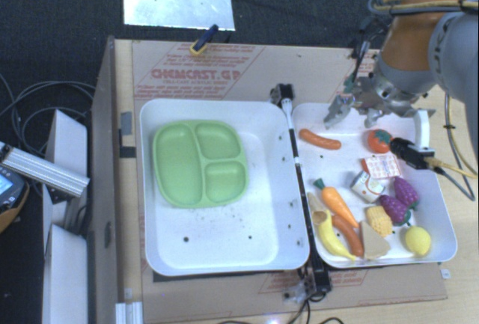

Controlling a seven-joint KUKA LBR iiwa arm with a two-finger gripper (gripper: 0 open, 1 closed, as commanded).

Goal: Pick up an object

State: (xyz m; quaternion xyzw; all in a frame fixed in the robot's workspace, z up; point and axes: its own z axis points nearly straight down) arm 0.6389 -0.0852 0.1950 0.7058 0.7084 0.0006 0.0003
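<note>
Above right bin [447, 236], gripper [352, 111] fingers spread, empty; sausage [319, 139], tomato [378, 141] just below.

Two white bins sat side by side on the bench. The left bin [187, 240] held a green divided tray [200, 163]. The right bin [441, 229] held toy food: a sausage [319, 139] near its top left, a tomato [378, 141], a small carton [380, 165], grapes [399, 199], two carrots [340, 214], a banana [331, 234], a corn piece [379, 221] and a lemon [418, 240]. The gripper [352, 111] hung over the right bin's upper edge, its fingers apart with nothing between them, near the sausage and tomato.
</note>
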